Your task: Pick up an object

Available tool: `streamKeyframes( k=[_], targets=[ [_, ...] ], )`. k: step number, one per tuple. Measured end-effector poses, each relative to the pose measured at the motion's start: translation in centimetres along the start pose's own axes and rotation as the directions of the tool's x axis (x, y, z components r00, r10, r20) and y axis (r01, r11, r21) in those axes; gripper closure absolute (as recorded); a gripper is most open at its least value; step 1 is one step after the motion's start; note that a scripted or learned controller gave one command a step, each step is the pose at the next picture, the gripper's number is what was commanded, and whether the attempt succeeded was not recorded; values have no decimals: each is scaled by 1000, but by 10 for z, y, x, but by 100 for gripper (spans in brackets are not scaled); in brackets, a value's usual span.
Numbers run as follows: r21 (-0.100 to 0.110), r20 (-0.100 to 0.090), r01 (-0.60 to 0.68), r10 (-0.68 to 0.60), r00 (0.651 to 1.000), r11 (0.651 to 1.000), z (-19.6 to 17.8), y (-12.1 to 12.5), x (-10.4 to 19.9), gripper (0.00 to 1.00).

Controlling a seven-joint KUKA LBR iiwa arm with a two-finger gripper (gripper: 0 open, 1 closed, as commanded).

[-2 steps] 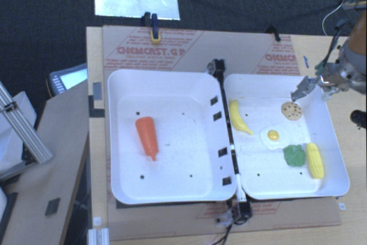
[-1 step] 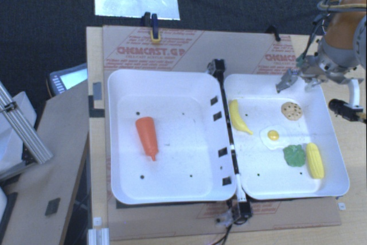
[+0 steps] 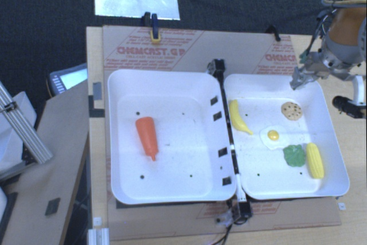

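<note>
- Pincer (image 3: 299, 82) is hanging over the far right corner of the right bin (image 3: 338, 178), under the grey arm (image 3: 344, 43) that is reaching in from your right; you are seeing nothing gripped in it, and whether its tips are spread or closed cannot be told from this view.
- Just below the pincer in the picture, a cookie (image 3: 291, 111) is lying on the bin floor, the closest thing to it yet clearly apart.
- Further toward you and a little left of the pincer, a fried egg (image 3: 274, 136) is sitting flat near the middle of the right bin.
- Well to the pincer's left, a banana (image 3: 237, 117) is lying along the bin's left wall.
- Nearest you, well away from the pincer, a green leafy piece (image 3: 295, 155) and a corn cob (image 3: 315, 160) are resting side by side, just touching or nearly so.
- Far to the pincer's left, across the divide, an orange carrot (image 3: 147, 136) is lying alone in the left bin (image 3: 114, 123).
- Both bins are sitting on a cardboard sheet (image 3: 189, 49) on the bench.
</note>
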State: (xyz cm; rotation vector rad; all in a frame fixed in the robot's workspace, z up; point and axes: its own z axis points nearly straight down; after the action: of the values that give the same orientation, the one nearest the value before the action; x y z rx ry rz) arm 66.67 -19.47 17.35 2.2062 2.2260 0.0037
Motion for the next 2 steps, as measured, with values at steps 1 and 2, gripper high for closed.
streamKeyframes(
  k=[1, 2],
  targets=[
    [7, -2, -15, 15, 1000, 1000, -48, -119, -14, 100],
    [1, -2, -9, 9, 1000, 1000, -85, -128, -12, 100]
  ],
)
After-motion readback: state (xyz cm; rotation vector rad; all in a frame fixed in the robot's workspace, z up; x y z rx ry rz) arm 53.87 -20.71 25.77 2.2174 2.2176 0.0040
